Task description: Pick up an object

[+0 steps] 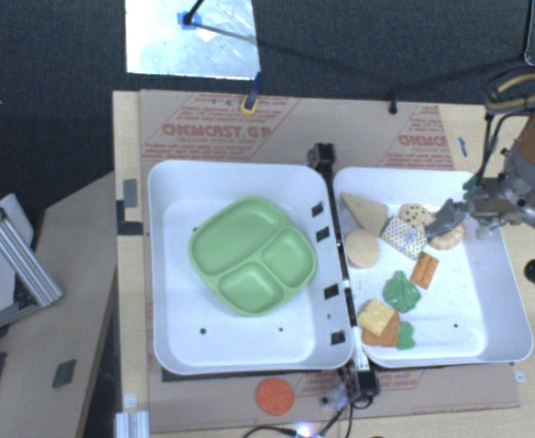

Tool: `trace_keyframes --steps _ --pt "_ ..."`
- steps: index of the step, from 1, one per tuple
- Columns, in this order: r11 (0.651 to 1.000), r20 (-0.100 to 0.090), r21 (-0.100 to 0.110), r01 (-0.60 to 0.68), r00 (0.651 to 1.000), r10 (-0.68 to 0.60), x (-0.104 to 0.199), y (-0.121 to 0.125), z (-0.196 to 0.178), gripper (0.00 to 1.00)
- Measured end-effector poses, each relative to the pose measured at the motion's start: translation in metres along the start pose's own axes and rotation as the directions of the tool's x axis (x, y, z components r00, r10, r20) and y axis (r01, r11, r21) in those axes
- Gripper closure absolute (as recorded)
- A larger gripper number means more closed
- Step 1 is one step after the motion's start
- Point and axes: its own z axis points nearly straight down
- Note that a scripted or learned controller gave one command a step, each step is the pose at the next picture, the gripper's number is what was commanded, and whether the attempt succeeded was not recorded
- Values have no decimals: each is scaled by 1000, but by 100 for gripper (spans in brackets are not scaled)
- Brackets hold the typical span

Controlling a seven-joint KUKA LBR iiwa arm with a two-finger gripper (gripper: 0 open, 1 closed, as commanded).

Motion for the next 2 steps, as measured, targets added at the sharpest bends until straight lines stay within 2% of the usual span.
trace_keyframes --steps 1,2 --pt "1000 2 -11 2 1000 -2 0 2 -6 0" --pt "1000 1 -6 0 1000 0 -2 -1 56 0"
